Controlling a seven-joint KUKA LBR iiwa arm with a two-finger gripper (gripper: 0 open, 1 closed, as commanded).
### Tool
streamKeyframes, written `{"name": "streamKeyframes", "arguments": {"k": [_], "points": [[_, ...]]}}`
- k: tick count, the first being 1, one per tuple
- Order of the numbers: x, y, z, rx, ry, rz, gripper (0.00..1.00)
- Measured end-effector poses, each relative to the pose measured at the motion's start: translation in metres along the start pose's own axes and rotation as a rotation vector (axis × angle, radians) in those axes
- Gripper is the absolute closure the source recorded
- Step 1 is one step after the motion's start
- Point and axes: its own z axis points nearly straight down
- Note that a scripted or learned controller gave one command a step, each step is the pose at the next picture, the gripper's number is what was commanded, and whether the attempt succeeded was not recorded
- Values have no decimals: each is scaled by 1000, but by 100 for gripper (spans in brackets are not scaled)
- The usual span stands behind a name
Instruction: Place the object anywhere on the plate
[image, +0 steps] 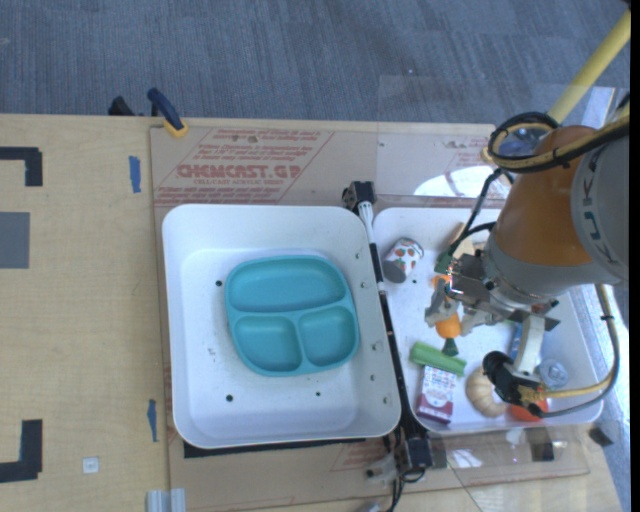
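- Gripper (452, 318) low over the right bin (577, 350), above a small orange object (449, 327); finger state cannot be told.
- Green cylindrical piece (437, 357) just beside the orange object, lying on the bin floor.
- Red-and-white packet (436, 391) below the green piece; tan rounded item (485, 392) next to it.
- White ball-like toy with dark markings (402, 257) near the bin's upper left corner.
- Teal divided plate (291, 312) centred in the left bin (190, 300), well apart from the gripper.

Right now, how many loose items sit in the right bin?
5 visible: a white ball at the back left, an orange piece under the gripper, a green stick, a red packet, a tan lump. The arm may hide more.
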Motion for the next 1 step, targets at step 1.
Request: {"name": "streamKeyframes", "arguments": {"k": [1], "points": [[80, 6, 8, 1, 2, 115, 100]]}}
